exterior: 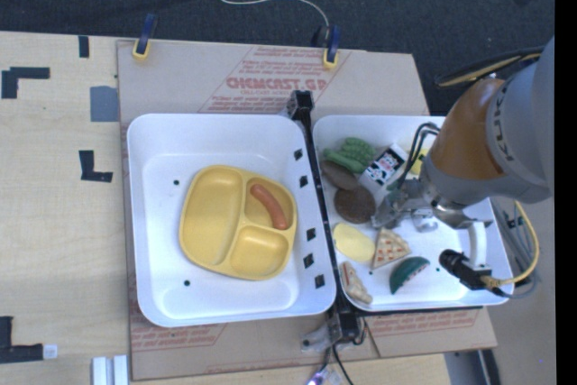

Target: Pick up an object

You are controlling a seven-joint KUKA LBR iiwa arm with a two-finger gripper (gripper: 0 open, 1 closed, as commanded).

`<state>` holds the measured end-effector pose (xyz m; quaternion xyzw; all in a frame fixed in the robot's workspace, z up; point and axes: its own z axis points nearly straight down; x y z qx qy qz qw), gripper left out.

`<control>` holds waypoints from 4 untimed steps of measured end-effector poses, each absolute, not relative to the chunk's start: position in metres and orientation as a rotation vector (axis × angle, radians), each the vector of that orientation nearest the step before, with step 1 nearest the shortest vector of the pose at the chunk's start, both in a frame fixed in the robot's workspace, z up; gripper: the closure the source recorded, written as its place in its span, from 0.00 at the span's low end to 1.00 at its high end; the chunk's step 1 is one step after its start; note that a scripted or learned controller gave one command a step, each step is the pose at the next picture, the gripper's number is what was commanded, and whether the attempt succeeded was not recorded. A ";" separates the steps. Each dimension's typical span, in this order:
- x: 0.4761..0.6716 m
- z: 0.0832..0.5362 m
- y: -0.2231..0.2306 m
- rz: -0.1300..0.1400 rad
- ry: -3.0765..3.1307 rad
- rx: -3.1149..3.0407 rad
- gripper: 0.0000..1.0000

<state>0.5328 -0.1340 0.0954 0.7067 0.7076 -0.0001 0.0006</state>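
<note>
Left bin [149, 194]: a yellow divided plate [236, 221] sits near its middle, with a sausage [272, 205] lying slantwise in the plate's upper right compartment. Bare white floor runs all round the plate, widest along the left wall and the near wall.
Right bin [433, 297]: crowded on its left half; the arm covers much of its right half.
Divider: the two bins meet along a dark strip with black clips; the toy food lies close against the right bin's side of it.
Arm [491, 135]: enters from the right, grey body with the orange band over the right bin's upper right part, wrist turned down toward the bin floor.
Gripper [397, 212]: low over the middle of the right bin; whether the fingers are apart or together cannot be told from this view.
Brown round piece [355, 205]: just left of the gripper, near it.
Pizza slice [389, 248]: just below the gripper.
Yellow piece [353, 242]: left of the pizza slice, touching or nearly so.
Green leafy piece [353, 152]: at the bin's upper left, apart from the gripper.
Small printed box [386, 165]: above the gripper, beside the green leafy piece.
Dark green wedge [408, 272]: near the bin's lower wall.
Bread-like slice [355, 284]: in the lower left corner.
</note>
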 end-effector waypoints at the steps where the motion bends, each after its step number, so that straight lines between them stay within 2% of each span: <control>1: 0.533 0.095 -0.134 -0.001 2.222 2.220 0.00; 2: 0.481 0.092 -0.143 -0.007 2.224 2.229 0.00; 3: 0.483 0.102 -0.141 -0.004 2.227 2.224 1.00; 4: 0.484 0.188 -0.085 0.003 2.227 2.215 1.00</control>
